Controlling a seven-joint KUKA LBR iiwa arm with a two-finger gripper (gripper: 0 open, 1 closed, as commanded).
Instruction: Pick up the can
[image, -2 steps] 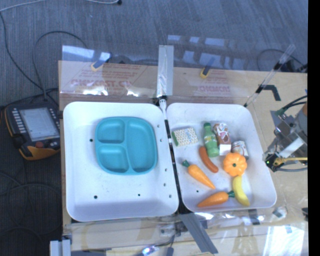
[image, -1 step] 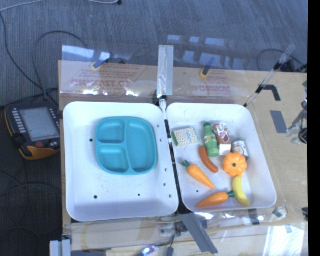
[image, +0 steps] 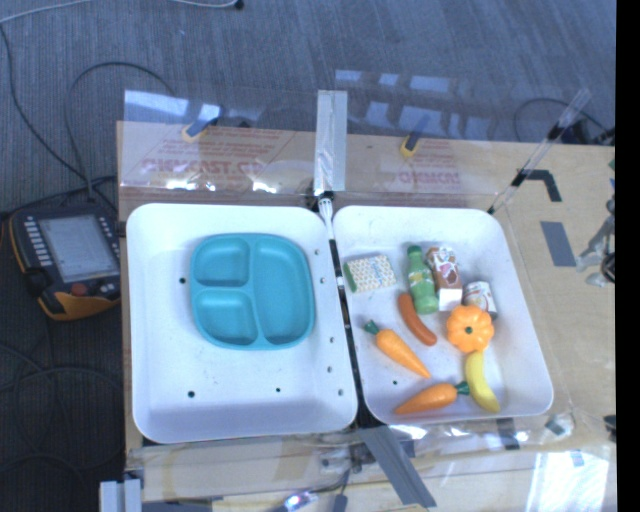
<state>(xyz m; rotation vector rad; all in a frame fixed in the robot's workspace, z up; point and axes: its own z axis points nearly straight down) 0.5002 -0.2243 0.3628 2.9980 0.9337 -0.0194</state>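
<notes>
The can (image: 480, 297) is small, with a silver top and a red and white label. It stands in the right bin (image: 520, 300) near that bin's right wall. It touches the orange pumpkin (image: 470, 328) in front of it and a small carton (image: 444, 272) to its left.
The right bin also holds a green bottle (image: 421, 280), a sausage (image: 417, 320), two carrots (image: 402, 352) (image: 430, 398), a banana (image: 481, 382) and a speckled pack (image: 369, 272). A blue divided plate (image: 250, 290) lies in the left bin (image: 160, 380). A pendant (image: 65, 260) lies on the floor at left.
</notes>
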